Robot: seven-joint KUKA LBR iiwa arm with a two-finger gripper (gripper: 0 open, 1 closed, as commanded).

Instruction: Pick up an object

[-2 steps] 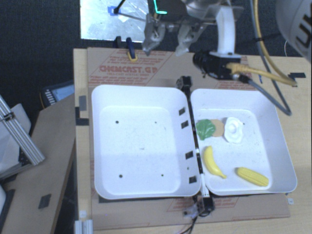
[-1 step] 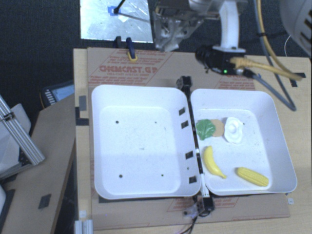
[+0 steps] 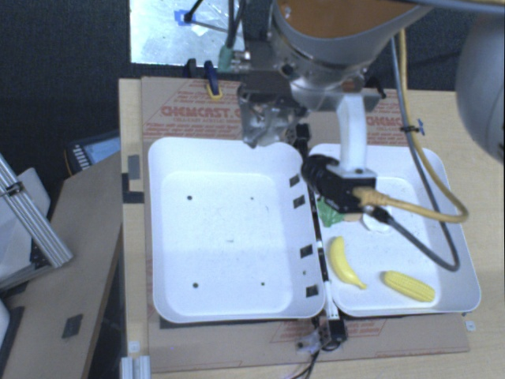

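My gripper [image 3: 267, 126] hangs over the far rim of the left bin [image 3: 170, 290], near the divide between the two bins, with blurred metal parts below the wrist. In the right bin [image 3: 465, 290] lie a yellow banana [image 3: 345, 262] near the front left, a yellow corn cob [image 3: 409, 286] to its right, a small green object [image 3: 327, 212] partly under the black cable mount, and a white object [image 3: 378, 222]. The gripper is well apart from all of them, up and to the left.
A black sensor block [image 3: 339, 186] with a yellow cable [image 3: 426, 209] and a grey cable hangs over the right bin's middle. The arm's big grey and orange body [image 3: 339, 14] covers the back. The bins rest on cardboard [image 3: 189, 109].
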